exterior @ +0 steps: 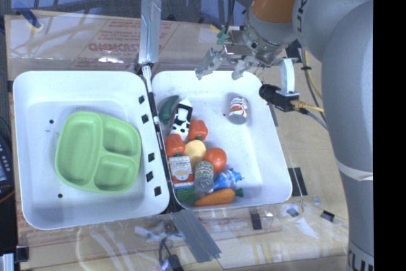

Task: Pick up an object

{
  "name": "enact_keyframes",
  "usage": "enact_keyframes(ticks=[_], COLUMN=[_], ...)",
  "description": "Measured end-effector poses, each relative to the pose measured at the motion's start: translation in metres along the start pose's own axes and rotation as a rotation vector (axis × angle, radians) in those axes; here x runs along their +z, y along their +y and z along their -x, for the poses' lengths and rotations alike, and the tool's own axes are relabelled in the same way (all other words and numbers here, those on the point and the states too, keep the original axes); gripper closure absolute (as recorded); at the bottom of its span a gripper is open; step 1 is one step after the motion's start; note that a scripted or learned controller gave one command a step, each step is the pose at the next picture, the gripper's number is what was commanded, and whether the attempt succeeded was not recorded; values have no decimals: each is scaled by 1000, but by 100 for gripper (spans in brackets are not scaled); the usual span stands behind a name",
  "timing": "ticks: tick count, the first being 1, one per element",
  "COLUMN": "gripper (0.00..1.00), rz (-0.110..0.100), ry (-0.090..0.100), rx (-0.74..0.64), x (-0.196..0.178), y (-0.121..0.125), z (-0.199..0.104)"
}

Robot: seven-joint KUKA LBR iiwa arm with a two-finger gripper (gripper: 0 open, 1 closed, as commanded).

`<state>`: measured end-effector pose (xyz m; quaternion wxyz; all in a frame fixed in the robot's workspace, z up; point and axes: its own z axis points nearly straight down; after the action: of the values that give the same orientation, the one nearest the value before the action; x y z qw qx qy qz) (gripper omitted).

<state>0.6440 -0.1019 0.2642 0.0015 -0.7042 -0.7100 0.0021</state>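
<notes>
Just below the end effector (pixel 222 68), a little toward the arm's side, a small can (pixel 238 109) lies on its own on the floor of the right bin (pixel 269 155); it is the nearest candidate for the pick and sits apart from everything else. The end effector hangs over the bin's far rim with its two fingers spread apart and nothing between them. Further down and away from the arm, a heap of toy food is packed against the bin's left wall: an orange pepper (pixel 197 130), a yellow fruit (pixel 195 150), a tomato (pixel 216 158), two small jars (pixel 204 172), a carrot (pixel 214 197) and a black-and-white carton (pixel 182 119). Well beyond that, in the left bin (pixel 32 136), rests a green divided tray (pixel 98 151). The risk, as I judge it, is that the can, lying on its side, rolls off when one finger touches it first, or that a descent this close to the rim strikes the bin wall. A grab into the heap could close on two items or push them aside. The fingertips are thin and pale against the white bin, so their exact height above the counter is hard to read, and the blue item under the jars is too buried to identify
</notes>
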Motion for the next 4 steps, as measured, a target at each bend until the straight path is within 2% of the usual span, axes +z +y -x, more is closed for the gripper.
enact_keyframes(ticks=[1, 2, 3, 4], gripper=[0, 0, 100, 0], rz=[10, 37, 38, 44], ry=[2, 3, 4, -1], rx=[164, 245, 242, 245], x=[146, 157, 146, 141], y=[-39, -47, -46, -45], z=[-1, -10, -11, -7])
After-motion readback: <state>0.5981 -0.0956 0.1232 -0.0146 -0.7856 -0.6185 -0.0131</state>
